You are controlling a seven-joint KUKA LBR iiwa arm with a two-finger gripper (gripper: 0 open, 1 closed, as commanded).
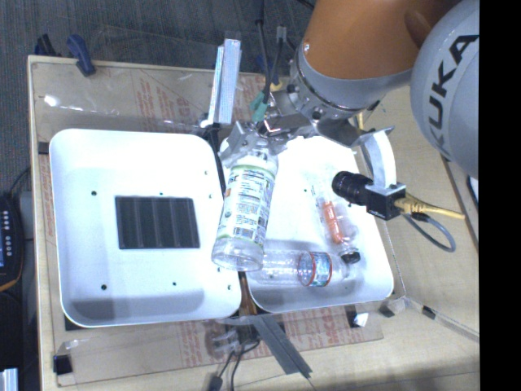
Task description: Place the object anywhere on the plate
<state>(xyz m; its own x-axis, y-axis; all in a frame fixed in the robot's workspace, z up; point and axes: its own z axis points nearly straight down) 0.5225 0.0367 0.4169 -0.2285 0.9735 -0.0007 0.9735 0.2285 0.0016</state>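
Dark grey carpet floor [146, 6] behind pale wooden bench [456, 300] (blue clamps [80, 55]).

Plate [157, 222] in left bin [81, 161]; bottle [244, 210] across bins' shared edge.

The arm's orange band [366, 23] was cut off by the top edge and hid the hand's fingers, while the clear bottle [244, 210] covered the bins' adjoining rims.

Bright, even overhead light — the white bins [130, 218] glare slightly, shadows stay soft, the close arm [366, 23] blurs.
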